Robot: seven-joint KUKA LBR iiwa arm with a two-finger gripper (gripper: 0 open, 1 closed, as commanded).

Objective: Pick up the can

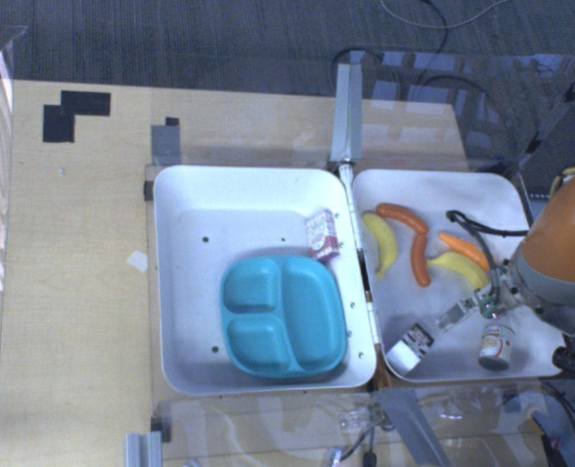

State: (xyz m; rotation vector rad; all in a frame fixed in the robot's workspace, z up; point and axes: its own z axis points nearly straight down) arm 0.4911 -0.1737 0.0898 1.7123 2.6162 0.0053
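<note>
The can [410, 346] lies unlifted in the right bin [521, 195]; the gripper [483, 305] hovers nearby, its opening impossible to tell.

Bench [83, 261] pale matt wood; bins [185, 222] smooth white plastic; tray [282, 314] glossy blue plastic; can [410, 346] shiny metal.

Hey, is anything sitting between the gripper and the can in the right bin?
Nothing visible. The gripper hangs over bare floor of the right bin, and the can lies on its side just beyond it, toward the bin's near left corner. The small bottle stands off to the other side.
</note>
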